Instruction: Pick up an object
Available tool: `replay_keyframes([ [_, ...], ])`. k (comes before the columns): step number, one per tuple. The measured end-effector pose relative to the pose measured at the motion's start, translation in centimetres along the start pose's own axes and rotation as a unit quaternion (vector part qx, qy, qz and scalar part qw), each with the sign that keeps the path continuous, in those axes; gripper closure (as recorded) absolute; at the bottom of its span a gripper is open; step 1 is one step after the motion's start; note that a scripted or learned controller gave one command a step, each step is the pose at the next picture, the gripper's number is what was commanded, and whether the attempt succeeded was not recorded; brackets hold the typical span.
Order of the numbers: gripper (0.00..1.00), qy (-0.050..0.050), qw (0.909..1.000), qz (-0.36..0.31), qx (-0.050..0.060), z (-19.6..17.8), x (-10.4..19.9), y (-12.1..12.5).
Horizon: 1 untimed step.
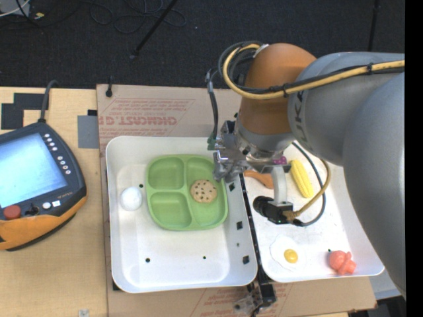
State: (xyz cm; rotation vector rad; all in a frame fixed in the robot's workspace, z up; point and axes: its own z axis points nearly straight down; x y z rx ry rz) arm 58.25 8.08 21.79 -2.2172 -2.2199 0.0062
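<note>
My gripper (222,166) hangs below the orange band of the arm, over the divider between the two bins and just above the right rim of a green divided plate (173,207). The plate lies in the left bin (165,263). A cookie (203,191) rests in the plate's right compartment, just below and left of the gripper. A white ball (131,198) sits left of the plate. The right bin (317,236) holds a corn cob (302,177), an orange carrot-like piece (260,177), a fried egg (288,255) and a red-orange toy (342,261). Nothing shows in the gripper.
The arm's large grey body covers the upper right of the right bin. A black cable fitting (271,210) hangs beside the divider. A teach pendant (36,177) lies on the bench left of the bins. Cardboard (152,111) lies under both bins.
</note>
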Motion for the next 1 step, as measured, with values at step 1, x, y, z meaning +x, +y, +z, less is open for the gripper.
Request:
replay_keyframes([
  [1, 1.00, 0.000, 1.0000, 0.000, -0.002, -1.90, 0.20, -0.50],
])
